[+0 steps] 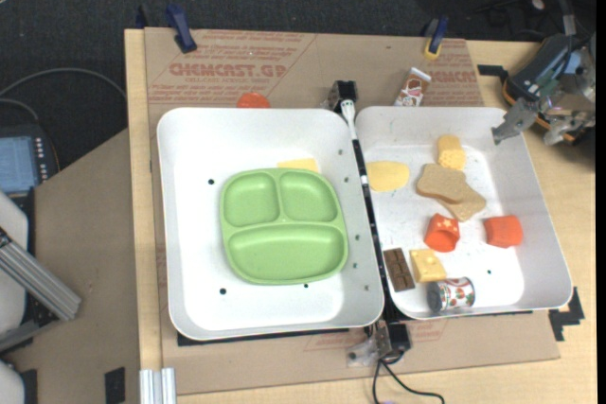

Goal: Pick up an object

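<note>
Yellow toy block (pixel 451 151) sits near the right bin's (pixel 542 232) far edge, closest piece to the gripper (pixel 507 129), which hovers over that bin's far right corner (holding nothing, grip state unclear); the block lies just leftward.

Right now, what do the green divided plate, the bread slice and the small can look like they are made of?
Green divided plate: probably moulded plastic, an even matte green with soft rounded ridges.
Bread slice: likely toy plastic or foam, a flat tan with a uniform darker crust edge.
Small can: seemingly metal or metal-look plastic, with a greyish end and a printed red and white label; which one is unclear.
</note>
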You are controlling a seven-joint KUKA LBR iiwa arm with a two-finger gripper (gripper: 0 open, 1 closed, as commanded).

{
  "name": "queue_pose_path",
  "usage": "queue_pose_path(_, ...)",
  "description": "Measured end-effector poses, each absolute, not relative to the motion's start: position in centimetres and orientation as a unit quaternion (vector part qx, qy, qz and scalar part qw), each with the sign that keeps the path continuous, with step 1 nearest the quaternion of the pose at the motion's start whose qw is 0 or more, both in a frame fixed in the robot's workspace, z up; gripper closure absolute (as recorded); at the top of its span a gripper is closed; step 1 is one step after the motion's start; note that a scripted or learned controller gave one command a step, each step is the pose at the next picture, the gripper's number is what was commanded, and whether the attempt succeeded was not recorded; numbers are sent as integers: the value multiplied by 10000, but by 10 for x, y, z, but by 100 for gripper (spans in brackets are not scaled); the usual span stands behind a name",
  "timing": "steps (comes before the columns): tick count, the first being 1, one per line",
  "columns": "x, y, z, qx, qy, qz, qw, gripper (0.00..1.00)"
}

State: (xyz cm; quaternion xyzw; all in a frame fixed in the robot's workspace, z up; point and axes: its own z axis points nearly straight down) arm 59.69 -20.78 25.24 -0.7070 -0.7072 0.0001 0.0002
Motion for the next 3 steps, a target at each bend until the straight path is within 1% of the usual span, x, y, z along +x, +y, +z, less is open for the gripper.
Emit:
queue_pose_path(1,654,-130,132,-7041,-7101,3,32,0)
queue_pose_path(2,618,-183,84,-7092,-7051,-6,15,0)
queue_pose_path(3,510,-113,88,-7078,-7064,-21,-11,0)
